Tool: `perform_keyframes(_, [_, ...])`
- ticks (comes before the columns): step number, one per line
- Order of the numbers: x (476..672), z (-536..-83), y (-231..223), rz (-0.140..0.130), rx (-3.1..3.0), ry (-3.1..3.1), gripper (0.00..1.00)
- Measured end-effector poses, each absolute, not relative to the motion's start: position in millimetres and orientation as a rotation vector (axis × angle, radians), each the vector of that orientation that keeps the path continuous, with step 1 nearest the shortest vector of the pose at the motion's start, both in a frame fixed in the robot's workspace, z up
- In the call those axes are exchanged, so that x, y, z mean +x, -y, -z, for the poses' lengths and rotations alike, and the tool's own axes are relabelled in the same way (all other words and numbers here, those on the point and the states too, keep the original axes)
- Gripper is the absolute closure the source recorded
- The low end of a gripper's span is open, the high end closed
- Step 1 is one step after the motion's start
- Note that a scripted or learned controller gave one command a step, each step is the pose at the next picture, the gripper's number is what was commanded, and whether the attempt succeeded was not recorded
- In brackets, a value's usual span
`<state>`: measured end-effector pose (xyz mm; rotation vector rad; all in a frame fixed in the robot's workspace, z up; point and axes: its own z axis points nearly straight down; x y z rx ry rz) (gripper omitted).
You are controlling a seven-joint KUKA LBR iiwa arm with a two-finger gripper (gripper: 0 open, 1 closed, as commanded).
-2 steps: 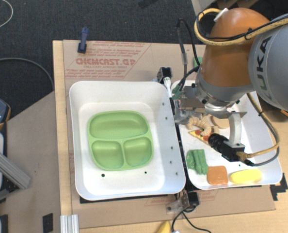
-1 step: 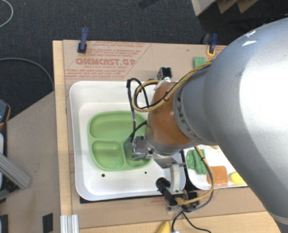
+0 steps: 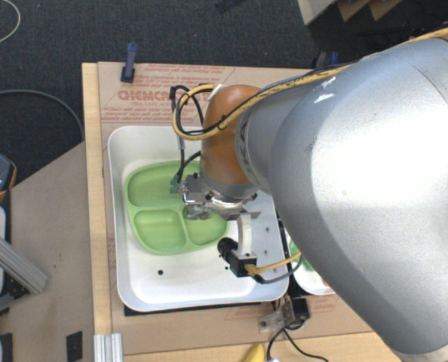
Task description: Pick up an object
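A light green divided plate point(image 3: 158, 206) lies in the left white bin point(image 3: 126, 225), toward its upper left. The grey arm with its orange band reaches over the bin from the right, and its wrist hangs right above the plate's right side. My gripper point(image 3: 196, 207) points down at the plate's right compartments; the wrist body hides its fingertips. A small dark speck point(image 3: 161, 272) lies on the bin floor below the plate.
The right bin point(image 3: 308, 277) is almost wholly hidden under the arm. Yellow and black cables loop off the wrist. A blue clamp point(image 3: 129, 62) sits at the bench's far left corner. Cardboard surrounds the bins.
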<state>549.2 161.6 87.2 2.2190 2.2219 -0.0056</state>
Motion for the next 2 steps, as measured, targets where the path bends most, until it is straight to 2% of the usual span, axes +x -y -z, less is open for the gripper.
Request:
perform_keyframes(1, [520.5, -226.2, -179.2, -0.021, 2.214, -2.223, 1.0])
perform_keyframes(2, [556.8, -448.2, -192.4, -0.03, 2.212, -2.217, 1.0])
